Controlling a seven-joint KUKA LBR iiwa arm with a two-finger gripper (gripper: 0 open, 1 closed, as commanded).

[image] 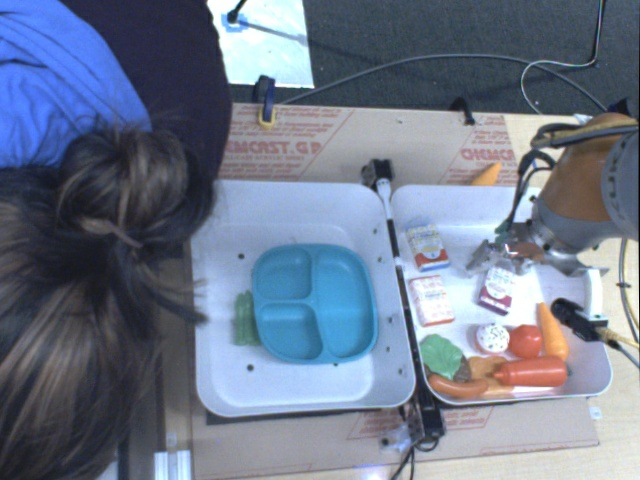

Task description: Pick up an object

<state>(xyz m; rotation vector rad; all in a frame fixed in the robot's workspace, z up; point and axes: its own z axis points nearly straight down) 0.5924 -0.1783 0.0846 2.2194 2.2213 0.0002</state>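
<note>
Approach over the right bin

The gripper (502, 255) is poised above a small carton (497, 290); jaw state cannot be told; descent is judged next.

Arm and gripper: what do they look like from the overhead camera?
The arm is grey and rounded, with an orange band above the wrist. Thin dark cables loop beside it. The gripper is small, grey metal with dark parts.
</note>
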